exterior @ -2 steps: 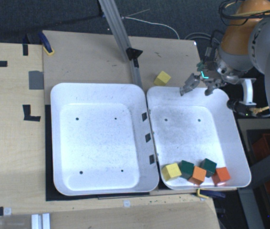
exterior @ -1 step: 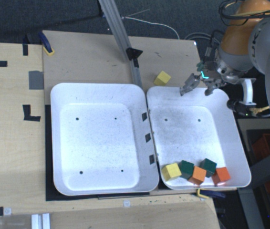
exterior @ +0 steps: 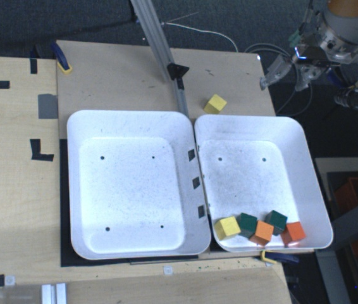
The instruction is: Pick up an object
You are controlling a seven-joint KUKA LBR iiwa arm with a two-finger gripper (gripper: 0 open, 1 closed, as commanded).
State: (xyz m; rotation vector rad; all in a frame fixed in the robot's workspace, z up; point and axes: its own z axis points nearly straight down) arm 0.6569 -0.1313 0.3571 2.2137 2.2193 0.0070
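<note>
Two white bins are seen side by side on the bench. The left bin [exterior: 128,182] lies far to the left of and below the fingers. A yellow cube [exterior: 216,104] sits on the bench outside the bins, left of and slightly below the fingers. In the right bin [exterior: 255,170], five blocks are clustered along the near wall, well below the fingers: a yellow block [exterior: 228,227], a green block [exterior: 247,222], an orange block [exterior: 263,232], a second green block [exterior: 276,220] and a red-orange block [exterior: 293,232]. At upper right, off the bench edge, the gripper [exterior: 288,73] is held with its fingers spread apart, nothing between them.
</note>
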